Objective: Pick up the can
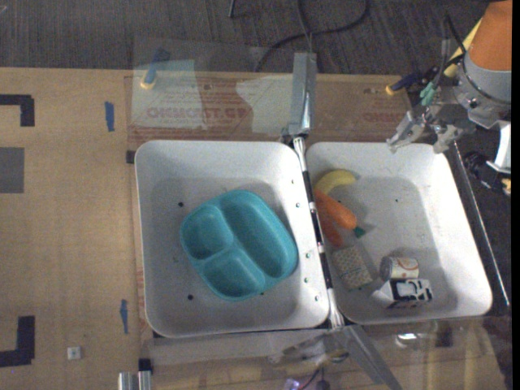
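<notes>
Nearest the camera, in the front part of the right-hand shallow white bin [467, 242], a small white carton with dark print [406, 292] lies at the near wall. Touching its far side is the small silver can with a reddish end [400, 267], resting on its side; its long axis appears to run roughly left to right across the view, with the round end turned toward the left. Just beside the can on the left sits a small speckled beige block [352, 266]. Farther back, near the divider, an orange carrot-shaped toy [337, 211] lies at a slant, and beyond it a yellow banana-shaped toy [335, 180]. The left-hand shallow white bin [158, 173] holds a teal three-compartment plastic plate [237, 243]. At the far right corner of the right bin, the two-finger gripper [421, 134] hangs above the back rim with its fingers spread apart and nothing between them. The can lies well apart from the gripper, toward the camera and slightly left of it, so the coming move is judged to require travel along the bin toward its front. Because the carton touches the can, a finger descending on that side risks striking the carton; closing across the short axis looks preferable.
</notes>
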Motion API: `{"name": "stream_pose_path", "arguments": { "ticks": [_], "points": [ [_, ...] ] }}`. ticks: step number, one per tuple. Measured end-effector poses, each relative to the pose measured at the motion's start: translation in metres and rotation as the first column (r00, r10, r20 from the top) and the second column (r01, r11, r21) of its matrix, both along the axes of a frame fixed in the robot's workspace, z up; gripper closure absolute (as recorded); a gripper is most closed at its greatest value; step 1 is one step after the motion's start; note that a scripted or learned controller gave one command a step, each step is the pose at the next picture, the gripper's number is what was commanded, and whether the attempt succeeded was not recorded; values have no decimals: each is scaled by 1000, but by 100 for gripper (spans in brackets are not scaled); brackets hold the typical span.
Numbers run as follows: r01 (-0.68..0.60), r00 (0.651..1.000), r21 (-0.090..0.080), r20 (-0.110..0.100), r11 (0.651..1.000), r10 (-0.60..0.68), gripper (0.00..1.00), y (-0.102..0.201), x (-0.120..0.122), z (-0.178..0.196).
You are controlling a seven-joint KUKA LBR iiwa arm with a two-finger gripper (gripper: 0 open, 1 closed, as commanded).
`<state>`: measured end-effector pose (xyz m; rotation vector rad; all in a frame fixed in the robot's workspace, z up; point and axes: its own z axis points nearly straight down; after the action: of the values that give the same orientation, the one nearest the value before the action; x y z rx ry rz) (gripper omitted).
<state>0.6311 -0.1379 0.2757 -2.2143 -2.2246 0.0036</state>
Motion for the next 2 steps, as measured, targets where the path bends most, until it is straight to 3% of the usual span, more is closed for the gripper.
{"name": "stream_pose_path", "arguments": {
  "ticks": [1,2],
  "points": [
    [-11,1000,0,0,1000,11,0,-15,-62,-99],
    [-365,931,3,1,931,365,0,-29,-140,-166]
  ]
}}
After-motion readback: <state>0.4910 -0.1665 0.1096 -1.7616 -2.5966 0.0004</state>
